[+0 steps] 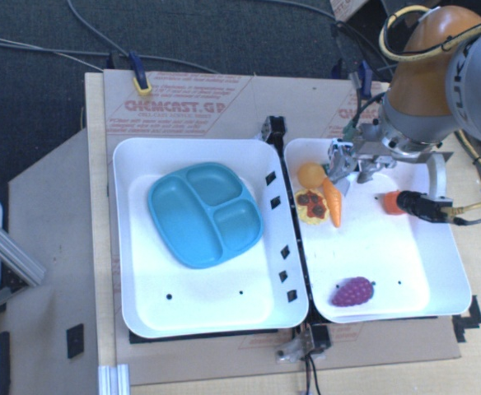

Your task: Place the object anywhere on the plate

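Blue plate (206,213) left bin; carrot (332,202), grapes (352,290) right w/ gripper (340,169).

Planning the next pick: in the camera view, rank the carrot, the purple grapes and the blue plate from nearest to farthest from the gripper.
1. Carrot: just below the gripper, at the top left of the right bin.
2. Purple grapes: near the front edge of the right bin.
3. Blue plate: across the divider, in the left bin.
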### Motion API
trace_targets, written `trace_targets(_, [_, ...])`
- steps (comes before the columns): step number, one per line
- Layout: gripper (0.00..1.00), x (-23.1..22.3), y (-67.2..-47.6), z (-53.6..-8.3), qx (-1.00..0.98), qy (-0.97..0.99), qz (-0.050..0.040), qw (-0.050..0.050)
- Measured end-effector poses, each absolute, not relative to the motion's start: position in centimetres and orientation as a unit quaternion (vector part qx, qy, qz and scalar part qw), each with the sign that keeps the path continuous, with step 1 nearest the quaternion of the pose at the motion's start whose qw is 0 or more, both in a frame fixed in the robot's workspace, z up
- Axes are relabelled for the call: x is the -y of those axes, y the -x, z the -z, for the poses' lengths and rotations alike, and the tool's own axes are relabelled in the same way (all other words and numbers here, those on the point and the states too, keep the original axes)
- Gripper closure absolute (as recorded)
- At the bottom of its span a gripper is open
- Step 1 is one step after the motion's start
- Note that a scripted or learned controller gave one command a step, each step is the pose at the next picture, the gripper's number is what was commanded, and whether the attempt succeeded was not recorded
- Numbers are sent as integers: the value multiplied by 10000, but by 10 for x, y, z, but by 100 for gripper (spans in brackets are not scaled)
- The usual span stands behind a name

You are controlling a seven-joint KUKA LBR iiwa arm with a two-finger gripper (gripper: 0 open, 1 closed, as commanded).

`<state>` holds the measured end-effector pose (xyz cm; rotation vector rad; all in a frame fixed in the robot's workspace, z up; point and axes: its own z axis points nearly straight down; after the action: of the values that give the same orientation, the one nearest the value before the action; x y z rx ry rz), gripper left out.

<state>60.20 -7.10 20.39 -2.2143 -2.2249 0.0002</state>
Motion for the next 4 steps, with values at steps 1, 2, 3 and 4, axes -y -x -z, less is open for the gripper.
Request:
trace_targets(1, [100, 27, -596, -204, 7085, 7057, -3, 21])
trace_targets(2, [100, -29, -593, -221, 7095, 7047, 14, 4])
trace_targets(3, [100, -74, -587, -217, 7087, 7055, -3, 16])
trace_targets(4, [100, -136, -590, -220, 7097, 7045, 11, 11])
